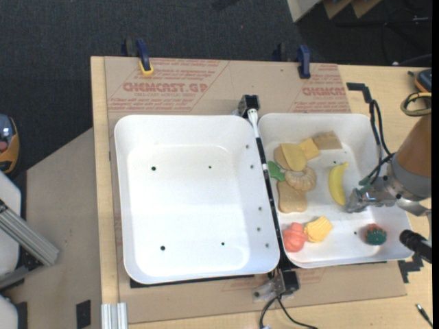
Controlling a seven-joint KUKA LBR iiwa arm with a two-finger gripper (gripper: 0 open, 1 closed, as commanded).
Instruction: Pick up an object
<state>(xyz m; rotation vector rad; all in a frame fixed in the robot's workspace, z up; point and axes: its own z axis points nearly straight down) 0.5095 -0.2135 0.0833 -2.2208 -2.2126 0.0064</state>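
Camera view: my end effector (pixel 357 203) sits low in the right bin (pixel 357 125); whether it is parted or closed I cannot tell. The banana (pixel 337 184) lies just to its left, long axis running toward the far wall and back. The green-and-red piece (pixel 374 235) lies nearer, rightward. The bin's right wall is close behind me; open floor lies between.

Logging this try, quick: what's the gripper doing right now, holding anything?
Gripper: low in the right bin, just right of the banana; nothing visible between its fingers; open or shut cannot be told.
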